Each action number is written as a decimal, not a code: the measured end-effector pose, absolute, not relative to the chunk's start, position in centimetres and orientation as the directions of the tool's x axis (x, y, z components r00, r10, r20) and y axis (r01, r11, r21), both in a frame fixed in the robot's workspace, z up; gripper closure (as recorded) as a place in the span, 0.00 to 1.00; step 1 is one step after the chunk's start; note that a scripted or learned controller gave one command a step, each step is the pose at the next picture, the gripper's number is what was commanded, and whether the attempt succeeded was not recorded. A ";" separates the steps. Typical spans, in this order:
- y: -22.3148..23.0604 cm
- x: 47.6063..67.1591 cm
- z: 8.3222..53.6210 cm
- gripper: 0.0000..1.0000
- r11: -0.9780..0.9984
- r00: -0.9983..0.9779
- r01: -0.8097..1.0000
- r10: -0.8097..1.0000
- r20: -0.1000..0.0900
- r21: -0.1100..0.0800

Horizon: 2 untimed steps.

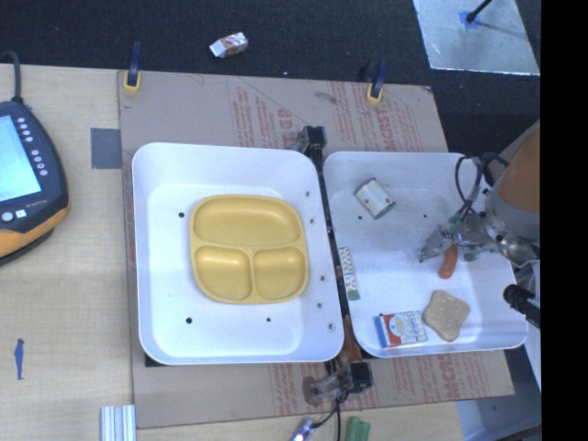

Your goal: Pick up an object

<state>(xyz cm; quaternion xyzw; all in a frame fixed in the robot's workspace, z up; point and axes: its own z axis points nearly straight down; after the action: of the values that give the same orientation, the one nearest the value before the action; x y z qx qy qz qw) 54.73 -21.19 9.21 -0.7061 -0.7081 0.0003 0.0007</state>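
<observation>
Camera view: looking down on two white bins side by side, the arm [519, 186] reaching in from the right
Left bin [161, 246]: holds a yellow divided plate [248, 248] with three hollows, lying flat near the middle
Right bin [404, 237]: holds the loose things, namely a small white packet [374, 197] toward the back, an orange sausage-shaped piece [447, 262] on the right, a tan slice like toast [446, 315] at the front right, and a small printed carton [401, 329] just beside the slice
Gripper [447, 243]: low over the right side of the right bin, its metal tip just above the upper end of the orange piece
Gripper state: the tip is small and cluttered with cable, so whether it is spread or pressed together I cannot tell
Task's thing: most likely the orange piece, given how close the tip is; it lies on the bin floor, slightly tilted, well apart from the packet and near the slice
Look of it: short, rounded, smooth, bright orange-red, probably a toy food item
Progress: nothing appears lifted; every object rests on the bin floor
Left to do: close on the piece, then raise it clear of the bin
</observation>
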 end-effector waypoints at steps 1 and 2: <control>-21.3 54.7 10.2 1.00 0.004 -0.004 1.000 1.000 0.001 -0.003; -16.2 59.7 19.8 1.00 0.004 -0.004 1.000 1.000 0.001 0.001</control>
<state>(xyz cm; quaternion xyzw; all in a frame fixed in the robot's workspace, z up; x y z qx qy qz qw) 59.71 -16.16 19.85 -0.7056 -0.7086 -0.0006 0.0002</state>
